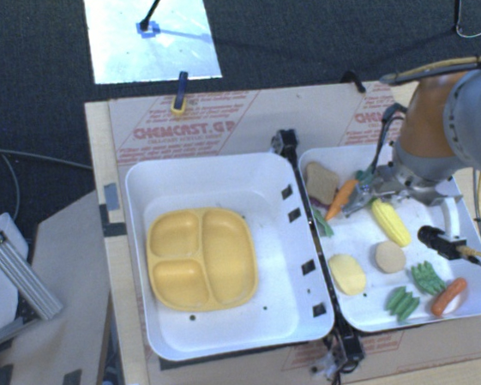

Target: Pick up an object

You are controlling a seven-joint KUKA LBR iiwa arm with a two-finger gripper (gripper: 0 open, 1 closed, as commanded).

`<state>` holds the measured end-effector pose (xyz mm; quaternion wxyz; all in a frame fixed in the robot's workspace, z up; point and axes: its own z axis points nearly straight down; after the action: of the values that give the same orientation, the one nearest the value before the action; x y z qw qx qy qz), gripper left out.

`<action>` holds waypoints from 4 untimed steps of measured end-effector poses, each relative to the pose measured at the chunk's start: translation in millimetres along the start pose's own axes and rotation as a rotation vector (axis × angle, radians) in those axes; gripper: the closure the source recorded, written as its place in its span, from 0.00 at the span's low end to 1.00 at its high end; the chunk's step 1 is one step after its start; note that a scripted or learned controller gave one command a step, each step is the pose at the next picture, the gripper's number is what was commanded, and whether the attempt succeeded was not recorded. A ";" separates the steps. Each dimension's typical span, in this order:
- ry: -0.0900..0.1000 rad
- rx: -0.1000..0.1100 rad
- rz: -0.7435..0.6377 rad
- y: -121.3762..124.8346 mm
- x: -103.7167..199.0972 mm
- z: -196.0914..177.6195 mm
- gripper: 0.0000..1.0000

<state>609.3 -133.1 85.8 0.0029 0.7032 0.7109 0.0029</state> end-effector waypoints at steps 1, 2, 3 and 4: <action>-0.002 0.012 0.018 -81.4 -71.0 0.9 0.00; -0.001 0.004 0.009 -75.7 -66.1 -10.6 1.00; 0.001 0.009 0.007 -87.9 -42.7 1.2 1.00; 0.000 0.005 0.008 -86.5 -44.1 -10.2 1.00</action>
<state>523.2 -178.1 95.3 0.0013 0.7059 0.7083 0.0010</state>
